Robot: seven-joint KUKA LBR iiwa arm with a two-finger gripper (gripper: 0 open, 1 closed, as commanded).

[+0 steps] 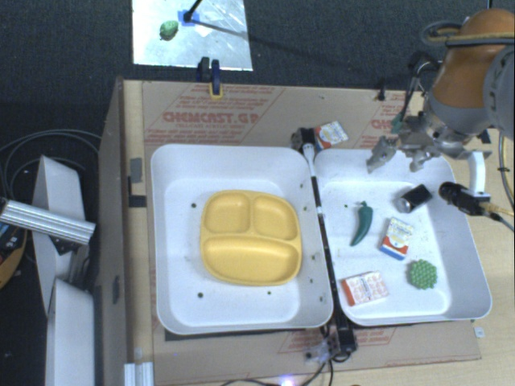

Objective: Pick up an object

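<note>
We've got the claw (400, 153) hanging over the far edge of the right bin (467, 248), its two fingers spread apart with nothing between them, so it's empty and ready for a descent. Every candidate sits nearer the camera than the claw. Closest, just below and to its right, is the small black object (415, 198). Below and a little left lies the green pepper (363, 222), stretched out lengthwise, which we judge an easy span if the fingers cross its narrow width. Further down sit the small carton (397, 238), the green bumpy ball (422, 274) and the flat red-and-white packet (365, 288). They lie well apart, which gives us clearance around each. Far to the claw's left, the yellow tray (249, 237) rests in the left bin (181, 215).
</note>
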